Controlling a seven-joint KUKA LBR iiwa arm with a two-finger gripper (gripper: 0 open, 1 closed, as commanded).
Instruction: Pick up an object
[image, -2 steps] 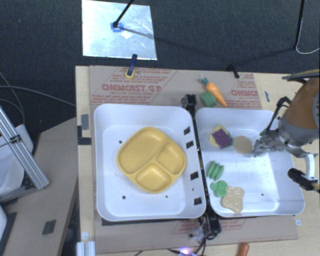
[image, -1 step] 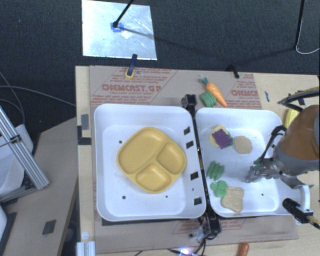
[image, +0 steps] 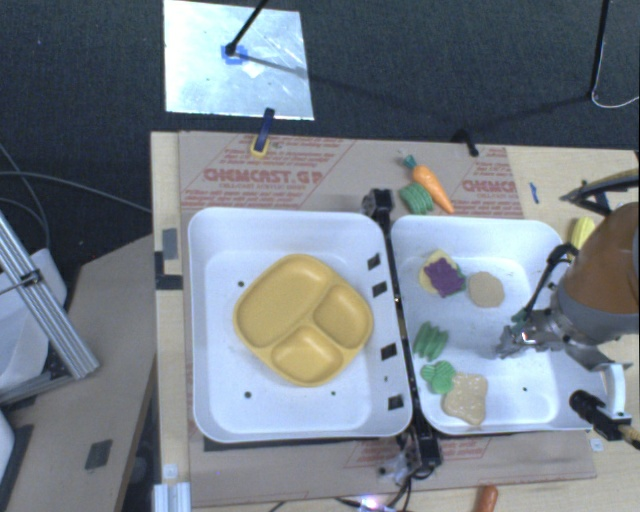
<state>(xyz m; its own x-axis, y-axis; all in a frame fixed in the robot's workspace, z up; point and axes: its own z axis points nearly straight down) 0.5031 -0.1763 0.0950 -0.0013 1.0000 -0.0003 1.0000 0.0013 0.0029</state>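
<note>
The right bin (image: 520, 240) holds several toy foods: a purple and yellow piece (image: 442, 275), a round tan cookie (image: 486, 290), a green ridged piece (image: 431, 341), a green leafy piece (image: 437, 375) and a pale tan piece (image: 465, 398). My gripper (image: 512, 343) hangs low over the right part of this bin, on bare floor to the right of the green ridged piece and below the cookie. Nothing shows between its fingers. The arm's orange band (image: 610, 265) rises at the right edge.
The left bin (image: 215, 240) holds a yellow divided plate (image: 303, 318). Behind the bins, on the cardboard, lie a toy carrot (image: 432, 183) and a green piece (image: 415, 199). A yellow thing (image: 581, 232) sits beyond the right bin's far corner.
</note>
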